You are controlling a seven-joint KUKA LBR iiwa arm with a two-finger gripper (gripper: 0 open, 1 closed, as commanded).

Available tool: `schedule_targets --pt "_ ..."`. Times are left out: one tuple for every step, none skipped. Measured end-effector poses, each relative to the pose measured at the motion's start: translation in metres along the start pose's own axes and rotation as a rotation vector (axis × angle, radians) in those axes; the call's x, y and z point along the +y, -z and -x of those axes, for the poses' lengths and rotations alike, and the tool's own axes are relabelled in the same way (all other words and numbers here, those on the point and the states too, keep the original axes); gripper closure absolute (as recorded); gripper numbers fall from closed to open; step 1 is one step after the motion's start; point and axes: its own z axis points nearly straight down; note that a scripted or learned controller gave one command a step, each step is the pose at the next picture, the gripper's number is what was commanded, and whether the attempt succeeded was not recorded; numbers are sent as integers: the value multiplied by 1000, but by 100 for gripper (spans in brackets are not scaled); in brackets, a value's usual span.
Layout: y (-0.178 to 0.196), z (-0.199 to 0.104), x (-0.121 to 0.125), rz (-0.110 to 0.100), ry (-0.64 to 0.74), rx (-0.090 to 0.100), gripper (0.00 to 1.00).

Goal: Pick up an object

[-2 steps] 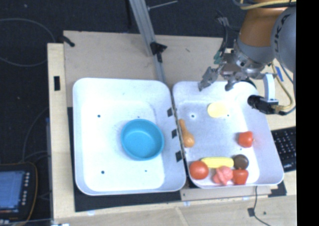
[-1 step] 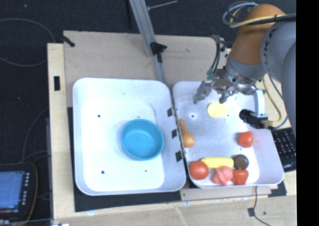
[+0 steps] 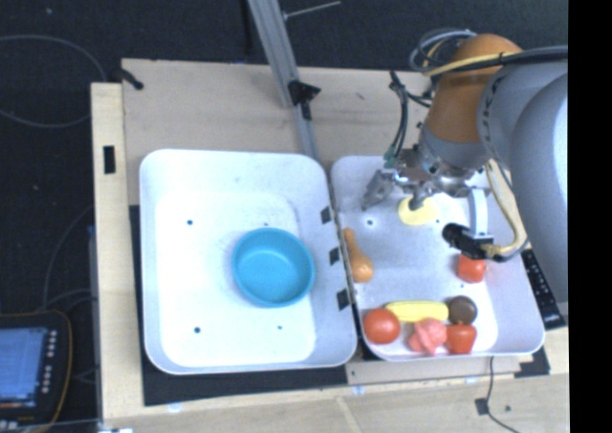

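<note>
- Claw (image 3: 413, 194) first: from my seat I see it low over the far end of the right bin (image 3: 507, 331), right above a pale yellow piece (image 3: 416, 214); I cannot tell how it is set or whether it has hold of anything.
- Nearest me in that bin, along the front wall, lie a red tomato (image 3: 382, 326), a yellow banana-like piece (image 3: 418, 310), a pink item (image 3: 427, 336), a small red item (image 3: 461, 336) and a dark brown ball (image 3: 463, 308).
- Further in, an orange carrot (image 3: 359, 257) lies by the left wall, and a red round fruit (image 3: 470, 269) sits on the right side beside a black part of the arm's cabling.
- Left bin (image 3: 172, 230) carries a blue bowl (image 3: 273, 266).
- My reading of progress: nothing looks lifted yet, so the grasp and raise remain; the pale yellow piece seems the likely target.
- Surface (image 3: 210, 106) is light wood, bare beyond the bins, with a grey metal post (image 3: 273, 30) slanting up from it.
- Beyond lies dark floor with loose cables, and a handheld screen (image 3: 29, 364) glows at the near left.
</note>
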Motion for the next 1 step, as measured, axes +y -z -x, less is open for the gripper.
schedule_targets --pt "-32 2 0 3 -3 0 0"
